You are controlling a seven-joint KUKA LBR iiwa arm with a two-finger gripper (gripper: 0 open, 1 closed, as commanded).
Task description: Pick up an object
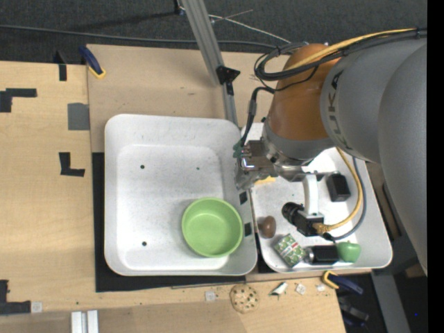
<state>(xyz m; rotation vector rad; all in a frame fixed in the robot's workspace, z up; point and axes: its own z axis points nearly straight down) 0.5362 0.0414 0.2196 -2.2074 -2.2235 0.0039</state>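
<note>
My gripper [245,166] hangs over the rim between the two bins, under the orange wrist band, at the left edge of the right bin [380,252]. A green bowl [211,227] stands upright in the near right corner of the left bin [125,186], just below and left of the gripper. In the right bin lie a small brown lump [266,224], a green patterned packet [290,250], a black object [322,254] beside a green one [351,250], and a black block [338,186]. The arm hides the far part of the right bin.
A grey pole [208,47] slants down from the top to the far rim of the bins. A round speckled cookie-like disc [241,298] and small white scraps [279,289] lie on the bench in front of the bins.
</note>
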